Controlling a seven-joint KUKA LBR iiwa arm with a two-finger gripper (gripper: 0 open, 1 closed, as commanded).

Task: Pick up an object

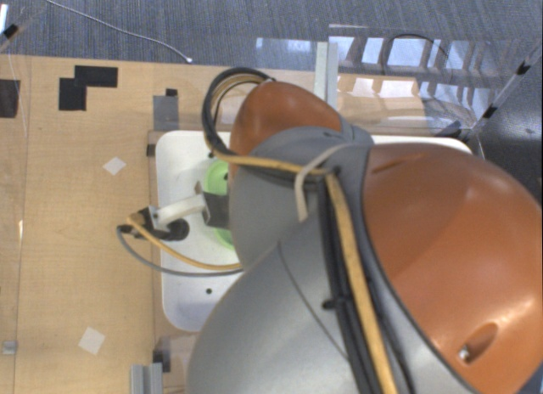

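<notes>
The grey and orange arm (382,256) is filling the right side, bending over the white bin (178,163) on the table (76,256). Its claw (217,205) is sitting low against a green object (218,178), probably for a grasp. Whether it is gripping, I cannot tell.

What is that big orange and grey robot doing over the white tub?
The robot arm is reaching in from the right and hanging low over a white bin. It is trying to pick something up. A green thing peeks out from under the arm, inside the bin, right by the end of the arm. The arm covers most of the bin, so I cannot tell whether it has grabbed the green thing yet. Some cables loop out over the bin's left edge.
</notes>
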